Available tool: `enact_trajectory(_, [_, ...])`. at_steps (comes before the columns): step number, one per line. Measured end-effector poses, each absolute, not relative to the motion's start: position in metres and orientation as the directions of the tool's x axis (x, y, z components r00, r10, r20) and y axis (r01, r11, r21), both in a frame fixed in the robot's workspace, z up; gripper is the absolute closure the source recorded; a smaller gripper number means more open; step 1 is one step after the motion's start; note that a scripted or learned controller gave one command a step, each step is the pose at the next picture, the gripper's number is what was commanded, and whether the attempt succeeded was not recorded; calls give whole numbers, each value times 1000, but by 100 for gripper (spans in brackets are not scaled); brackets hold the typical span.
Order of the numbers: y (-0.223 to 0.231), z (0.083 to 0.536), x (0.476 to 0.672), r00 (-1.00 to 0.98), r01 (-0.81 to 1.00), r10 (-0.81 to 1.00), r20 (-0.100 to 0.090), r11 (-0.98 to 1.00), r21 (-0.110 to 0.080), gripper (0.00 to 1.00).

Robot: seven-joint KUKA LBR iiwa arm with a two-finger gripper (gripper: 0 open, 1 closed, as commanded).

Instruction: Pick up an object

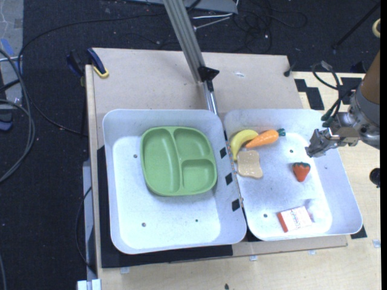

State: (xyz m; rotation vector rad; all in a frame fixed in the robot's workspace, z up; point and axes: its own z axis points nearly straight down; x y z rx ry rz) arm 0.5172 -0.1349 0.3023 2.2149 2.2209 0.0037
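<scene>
We see several candidate objects in the right bin: a strawberry sits just below and left of the gripper, apart from it, with bare white floor around it on every side. Whether the gripper's jaws are open or closed we cannot tell, and nothing shows between them; it hovers near the bin's right rim, over the upper part of the bin. Toward the bin's left edge 3 items crowd together: a banana, a carrot lying against the banana's upper end, and a slice of bread just below the banana. A red and white box lies near the front rim, well apart from the rest. The middle of the bin is open. In the left bin a green divided plate with 3 compartments rests toward the back.
</scene>
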Motion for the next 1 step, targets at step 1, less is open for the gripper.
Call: enact_trajectory(1, [-90,292,522,-6,1000,1000,0,6,0,100])
